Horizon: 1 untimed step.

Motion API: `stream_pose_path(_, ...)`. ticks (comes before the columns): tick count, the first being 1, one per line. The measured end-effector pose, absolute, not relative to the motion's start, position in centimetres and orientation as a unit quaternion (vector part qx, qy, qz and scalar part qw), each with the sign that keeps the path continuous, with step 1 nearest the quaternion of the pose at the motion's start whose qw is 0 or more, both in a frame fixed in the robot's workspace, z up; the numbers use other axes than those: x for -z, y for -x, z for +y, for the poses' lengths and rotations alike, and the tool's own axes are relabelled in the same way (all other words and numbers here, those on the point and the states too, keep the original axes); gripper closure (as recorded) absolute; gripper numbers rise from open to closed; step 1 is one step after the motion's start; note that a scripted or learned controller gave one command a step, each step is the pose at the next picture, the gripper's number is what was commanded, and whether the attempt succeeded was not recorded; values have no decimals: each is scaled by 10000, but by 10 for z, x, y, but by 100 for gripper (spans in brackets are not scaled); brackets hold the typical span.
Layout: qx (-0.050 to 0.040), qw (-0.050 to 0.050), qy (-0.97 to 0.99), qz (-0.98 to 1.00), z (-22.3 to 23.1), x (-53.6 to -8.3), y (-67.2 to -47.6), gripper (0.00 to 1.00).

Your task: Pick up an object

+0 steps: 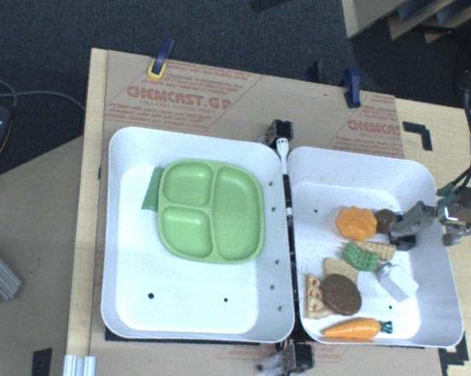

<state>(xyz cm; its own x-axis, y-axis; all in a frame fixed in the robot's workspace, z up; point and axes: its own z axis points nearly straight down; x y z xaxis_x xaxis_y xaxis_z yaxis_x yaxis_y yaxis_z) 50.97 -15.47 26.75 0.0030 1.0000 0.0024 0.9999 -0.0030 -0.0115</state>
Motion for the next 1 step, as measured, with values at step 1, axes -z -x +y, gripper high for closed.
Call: stream_pose_path(1, 0, 0, 7072, -7070, -155, -273, -512, 0)
